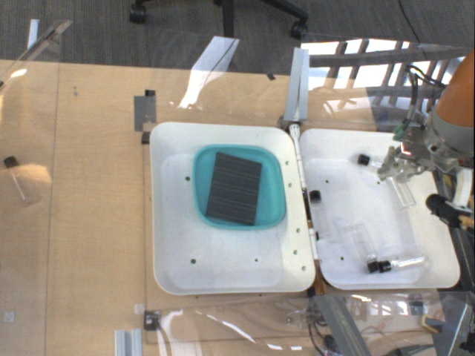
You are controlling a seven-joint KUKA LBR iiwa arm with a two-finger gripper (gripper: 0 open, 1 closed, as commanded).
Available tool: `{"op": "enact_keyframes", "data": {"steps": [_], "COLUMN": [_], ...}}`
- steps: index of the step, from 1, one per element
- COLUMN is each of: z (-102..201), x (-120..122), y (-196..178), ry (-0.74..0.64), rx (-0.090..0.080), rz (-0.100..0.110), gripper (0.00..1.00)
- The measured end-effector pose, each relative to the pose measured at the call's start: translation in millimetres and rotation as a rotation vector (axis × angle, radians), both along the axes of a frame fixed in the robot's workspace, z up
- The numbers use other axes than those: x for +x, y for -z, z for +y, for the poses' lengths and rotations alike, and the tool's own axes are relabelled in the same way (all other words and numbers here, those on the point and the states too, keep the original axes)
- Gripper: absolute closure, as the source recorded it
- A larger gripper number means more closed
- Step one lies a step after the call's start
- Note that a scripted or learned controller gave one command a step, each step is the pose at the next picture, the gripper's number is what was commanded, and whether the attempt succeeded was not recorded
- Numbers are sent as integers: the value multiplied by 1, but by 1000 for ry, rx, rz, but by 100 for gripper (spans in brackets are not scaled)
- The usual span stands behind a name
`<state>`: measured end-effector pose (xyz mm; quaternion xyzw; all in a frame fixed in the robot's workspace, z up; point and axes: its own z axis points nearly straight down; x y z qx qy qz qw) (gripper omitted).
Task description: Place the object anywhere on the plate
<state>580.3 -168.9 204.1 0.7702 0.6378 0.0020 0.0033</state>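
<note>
A dark grey ribbed rectangular block (235, 188) lies flat on the teal plate (274, 199) in the left bin (171, 258), roughly centred on the plate. My gripper (397, 183) hangs over the upper right part of the right bin (445, 273), far from the plate. Its fingers stand apart, so it is open, and nothing is between them. The arm's orange band (456, 99) shows at the right edge.
Small black pieces (363, 159) (314, 196) lie in the right bin, and a clear tube with a black cap (392, 264) lies near its front. A raised divider (303, 199) separates the bins. A chair base (223, 6) stands behind the bench.
</note>
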Motion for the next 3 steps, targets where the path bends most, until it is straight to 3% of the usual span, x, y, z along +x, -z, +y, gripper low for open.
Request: {"op": "enact_keyframes", "data": {"steps": [1, 2, 3], "z": [0, 9, 31], "x": [0, 48, 90], "y": [0, -102, -204], "ry": [0, -249, 135], "rx": [0, -4, 0], "rz": [0, -4, -8], "gripper": [0, 0, 0]}}
